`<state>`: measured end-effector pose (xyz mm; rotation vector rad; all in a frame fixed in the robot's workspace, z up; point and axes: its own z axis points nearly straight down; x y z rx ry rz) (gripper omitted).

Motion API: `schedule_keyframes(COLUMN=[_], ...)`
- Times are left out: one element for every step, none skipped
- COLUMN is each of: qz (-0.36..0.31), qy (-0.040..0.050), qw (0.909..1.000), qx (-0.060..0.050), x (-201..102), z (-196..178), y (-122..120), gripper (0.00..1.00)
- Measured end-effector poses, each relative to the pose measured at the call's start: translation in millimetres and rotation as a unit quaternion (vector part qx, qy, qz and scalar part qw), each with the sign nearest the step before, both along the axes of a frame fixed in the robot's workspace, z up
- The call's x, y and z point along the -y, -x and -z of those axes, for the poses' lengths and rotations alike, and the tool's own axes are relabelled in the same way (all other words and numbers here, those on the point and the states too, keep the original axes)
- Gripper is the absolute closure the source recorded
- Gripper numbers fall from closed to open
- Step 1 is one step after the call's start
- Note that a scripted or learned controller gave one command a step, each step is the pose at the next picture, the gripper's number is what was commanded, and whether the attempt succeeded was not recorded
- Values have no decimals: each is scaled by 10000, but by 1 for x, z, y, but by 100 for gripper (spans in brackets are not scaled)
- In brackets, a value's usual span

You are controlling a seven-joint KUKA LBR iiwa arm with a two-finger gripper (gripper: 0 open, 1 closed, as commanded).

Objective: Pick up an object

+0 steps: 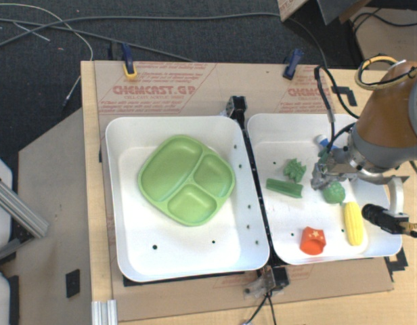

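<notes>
The right bin (290, 219) holds several toy foods. A small green leafy piece (295, 169) and a long green piece (283, 187) lie near its middle. A round green piece (334, 193) sits just right of them, with a yellow corn cob (354, 223) below it and a red-orange pepper (313, 241) near the front rim. My gripper (323, 176) hangs low over the bin, right at the upper left edge of the round green piece. The arm hides how the gripper meets that piece.
The left bin (130, 246) bears a light green divided plate (187, 179). Black clamps (236, 105) sit where the two bins meet. The arm's grey and orange body (388, 124) covers the right bin's far right side. Cables (330, 90) trail over its back rim.
</notes>
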<state>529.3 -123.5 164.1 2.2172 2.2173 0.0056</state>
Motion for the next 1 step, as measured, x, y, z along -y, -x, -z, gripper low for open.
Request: schedule_keyframes(qz=[-11], qy=[-1], qw=[10000], qx=[6], x=[-4], z=[-58], y=[-11], gripper=[100])
